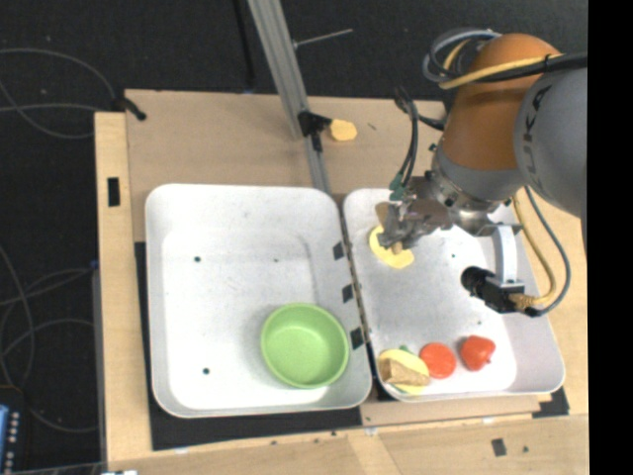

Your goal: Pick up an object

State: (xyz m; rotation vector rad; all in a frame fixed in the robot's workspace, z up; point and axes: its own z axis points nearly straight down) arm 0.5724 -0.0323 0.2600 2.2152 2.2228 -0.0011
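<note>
My gripper [398,234] hangs over the upper left part of the right bin [435,295]. A pale yellow object [390,251] sits directly under its tip, partly covered by it. Whether the object is gripped or just lying on the bin floor I cannot tell. At the front of the right bin lie a yellow-and-tan piece [405,370], a round orange-red object [438,359] and a red object [477,351].
A green bowl [305,344] stands at the front right of the left bin [218,265]. A metal pole [287,77] slants up from between the bins. A small yellow item [342,130] lies on the bench behind the bins. The arm's black cable fitting [495,287] hangs over the right bin.
</note>
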